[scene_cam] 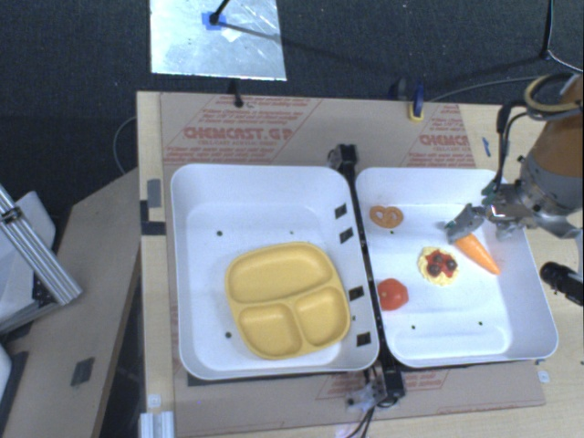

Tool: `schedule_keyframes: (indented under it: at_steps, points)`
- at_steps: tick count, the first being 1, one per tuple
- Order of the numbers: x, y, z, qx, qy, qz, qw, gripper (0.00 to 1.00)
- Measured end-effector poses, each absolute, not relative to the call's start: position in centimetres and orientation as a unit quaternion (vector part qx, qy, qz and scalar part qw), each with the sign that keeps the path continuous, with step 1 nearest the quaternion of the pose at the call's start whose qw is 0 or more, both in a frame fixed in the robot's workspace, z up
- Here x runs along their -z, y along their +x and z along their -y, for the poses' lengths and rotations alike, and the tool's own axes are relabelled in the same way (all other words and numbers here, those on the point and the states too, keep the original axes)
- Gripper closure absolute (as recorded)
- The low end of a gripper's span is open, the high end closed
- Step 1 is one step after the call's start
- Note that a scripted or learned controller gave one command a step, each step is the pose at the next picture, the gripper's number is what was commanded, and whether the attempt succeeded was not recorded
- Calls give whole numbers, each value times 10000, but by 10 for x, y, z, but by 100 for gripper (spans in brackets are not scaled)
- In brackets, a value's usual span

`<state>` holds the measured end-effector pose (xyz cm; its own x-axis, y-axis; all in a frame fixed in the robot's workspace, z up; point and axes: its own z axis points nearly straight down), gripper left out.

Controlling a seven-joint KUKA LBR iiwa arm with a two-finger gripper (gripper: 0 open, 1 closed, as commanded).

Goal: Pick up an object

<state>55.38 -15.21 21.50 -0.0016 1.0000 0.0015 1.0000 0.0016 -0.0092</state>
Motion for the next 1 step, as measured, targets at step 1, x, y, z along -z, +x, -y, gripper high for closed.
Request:
schedule_keyframes:
  at_steps: [1]
  points:
    - [-220,556,152,3,-7057,7085,-7,0]
